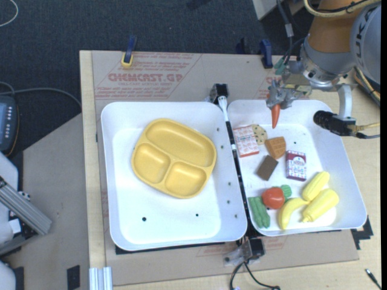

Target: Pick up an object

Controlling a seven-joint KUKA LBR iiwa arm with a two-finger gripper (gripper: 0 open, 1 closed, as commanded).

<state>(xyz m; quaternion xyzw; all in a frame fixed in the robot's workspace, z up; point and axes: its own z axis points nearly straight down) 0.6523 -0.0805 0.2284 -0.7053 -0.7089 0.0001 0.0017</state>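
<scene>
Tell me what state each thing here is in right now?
gripper: above the right bin, shut on carrot
carrot: hanging point down from the fingers, lifted
yellow tray: lying in the left bin, right side up
tomato: resting in the right bin

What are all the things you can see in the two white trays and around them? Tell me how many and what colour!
Bins: 2, white, side by side on the bench.
Divided plate: 1, yellow, left bin.
Carrot: 1, orange, between the gripper's fingers, above the right bin.
Cracker packet: 1, red and white, right bin.
Bread piece: 1, tan, right bin.
Chocolate bar: 1, brown, right bin.
Small box: 1, maroon, right bin.
Tomato: 1, red, right bin.
Bean pod: 1, green, right bin.
Banana: 1, yellow, right bin.
Gripper: 1, grey, upper right.
</scene>
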